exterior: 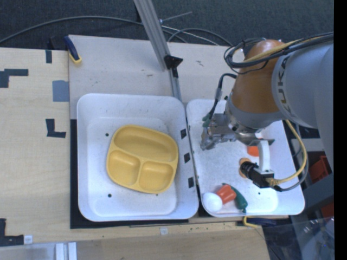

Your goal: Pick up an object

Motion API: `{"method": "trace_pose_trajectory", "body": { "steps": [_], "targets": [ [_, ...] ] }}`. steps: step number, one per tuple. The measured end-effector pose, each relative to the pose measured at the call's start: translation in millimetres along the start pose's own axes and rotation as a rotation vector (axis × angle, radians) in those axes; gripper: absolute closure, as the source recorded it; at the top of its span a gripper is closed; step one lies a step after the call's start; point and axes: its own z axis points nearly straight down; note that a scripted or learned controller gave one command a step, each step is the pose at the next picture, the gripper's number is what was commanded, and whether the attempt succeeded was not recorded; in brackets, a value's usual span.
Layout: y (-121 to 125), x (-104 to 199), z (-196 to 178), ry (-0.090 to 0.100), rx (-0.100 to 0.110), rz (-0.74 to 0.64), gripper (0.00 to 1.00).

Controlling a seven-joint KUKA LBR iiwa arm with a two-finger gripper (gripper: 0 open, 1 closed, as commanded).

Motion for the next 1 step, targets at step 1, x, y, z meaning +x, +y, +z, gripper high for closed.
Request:
{"method": "trace_pose_trajectory", "body": {
  "steps": [1],
  "targets": [
    [-7.3, 53.1, -14.2, 0.0, -0.002, -0.002, 1.0]
  ]
}}
